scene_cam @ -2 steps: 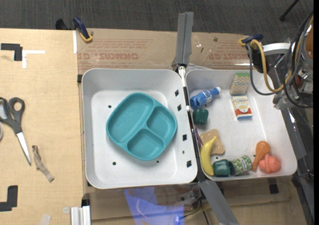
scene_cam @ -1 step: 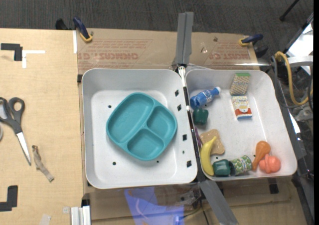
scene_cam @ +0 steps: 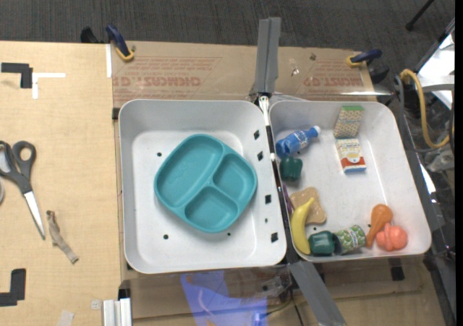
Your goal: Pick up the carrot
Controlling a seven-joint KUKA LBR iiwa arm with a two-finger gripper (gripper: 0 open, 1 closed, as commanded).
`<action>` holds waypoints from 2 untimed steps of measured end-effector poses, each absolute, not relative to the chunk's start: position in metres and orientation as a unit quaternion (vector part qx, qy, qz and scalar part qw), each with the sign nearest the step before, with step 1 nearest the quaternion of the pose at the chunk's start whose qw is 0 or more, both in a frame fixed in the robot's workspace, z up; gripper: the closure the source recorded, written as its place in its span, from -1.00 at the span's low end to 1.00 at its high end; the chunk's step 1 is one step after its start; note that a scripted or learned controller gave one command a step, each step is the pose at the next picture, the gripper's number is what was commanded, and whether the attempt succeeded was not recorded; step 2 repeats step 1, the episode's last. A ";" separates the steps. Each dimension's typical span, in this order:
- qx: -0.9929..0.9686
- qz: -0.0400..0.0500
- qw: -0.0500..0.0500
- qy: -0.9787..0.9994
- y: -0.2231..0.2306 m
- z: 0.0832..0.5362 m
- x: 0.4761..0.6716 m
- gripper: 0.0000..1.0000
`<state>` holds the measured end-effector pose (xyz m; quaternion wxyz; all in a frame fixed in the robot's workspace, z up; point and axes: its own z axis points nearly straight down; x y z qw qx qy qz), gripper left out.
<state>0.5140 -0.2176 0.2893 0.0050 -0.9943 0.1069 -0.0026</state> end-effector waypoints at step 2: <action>-0.994 -0.004 0.008 0.106 -0.215 0.299 0.516 1.00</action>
